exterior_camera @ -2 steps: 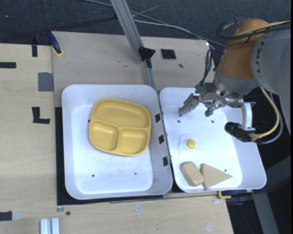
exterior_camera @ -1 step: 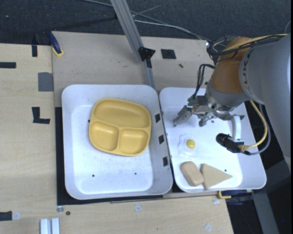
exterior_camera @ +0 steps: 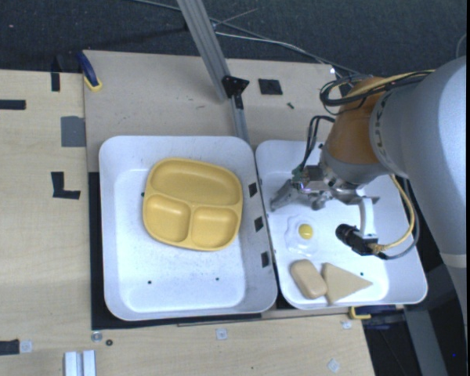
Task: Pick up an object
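Observation:
In the right bin (exterior_camera: 403, 276) lies a toy fried egg (exterior_camera: 304, 232), white with a yellow yolk. Nearer the front edge are a tan bread roll (exterior_camera: 306, 278) and, touching it on the right, a pale tan wedge (exterior_camera: 346, 282). My gripper (exterior_camera: 300, 203) hangs over the right bin's upper left part, just above the egg. It is open and nothing sits between its fingers (exterior_camera: 280, 200). The grey arm with its orange band (exterior_camera: 351, 135) comes in from the right and hides the bin's back right part.
The left bin (exterior_camera: 117, 257) holds a yellow divided plate (exterior_camera: 193, 203). A grey metal post (exterior_camera: 211, 45) slants down to the wall between the bins. Black cables (exterior_camera: 368, 245) loop beside the wrist over the right bin.

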Robot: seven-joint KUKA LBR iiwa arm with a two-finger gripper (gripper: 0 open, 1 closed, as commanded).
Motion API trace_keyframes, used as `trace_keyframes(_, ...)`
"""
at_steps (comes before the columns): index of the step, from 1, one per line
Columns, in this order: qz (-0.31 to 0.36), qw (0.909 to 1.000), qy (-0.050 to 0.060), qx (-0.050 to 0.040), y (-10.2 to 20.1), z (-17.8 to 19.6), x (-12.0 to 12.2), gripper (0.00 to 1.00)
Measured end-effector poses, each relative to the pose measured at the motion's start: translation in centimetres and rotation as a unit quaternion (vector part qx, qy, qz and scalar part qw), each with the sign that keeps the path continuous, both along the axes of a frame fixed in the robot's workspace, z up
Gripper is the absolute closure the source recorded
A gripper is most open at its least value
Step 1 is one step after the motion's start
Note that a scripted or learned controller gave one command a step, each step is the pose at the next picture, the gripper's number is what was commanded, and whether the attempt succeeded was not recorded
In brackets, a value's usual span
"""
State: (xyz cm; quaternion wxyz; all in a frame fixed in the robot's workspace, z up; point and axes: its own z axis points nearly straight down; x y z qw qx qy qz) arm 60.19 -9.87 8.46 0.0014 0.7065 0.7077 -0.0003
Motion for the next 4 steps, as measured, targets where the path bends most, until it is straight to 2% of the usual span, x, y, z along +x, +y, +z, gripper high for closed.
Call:
trace_keyframes(1, 0.000, 1.0000, -0.002, -0.0003, 0.0, 1.3, 0.1, 1.00)
trace_keyframes(2, -0.001, 1.0000, -0.001, 0.0009, -0.7, 7.2, -0.1, 1.00)
trace_keyframes(3, 0.000, 1.0000, -0.001, 0.0011, -0.6, 11.7, -0.6, 1.00)
trace_keyframes(4, 0.000, 1.0000, 0.002, 0.0015, -0.5, 11.5, -0.6, 1.00)
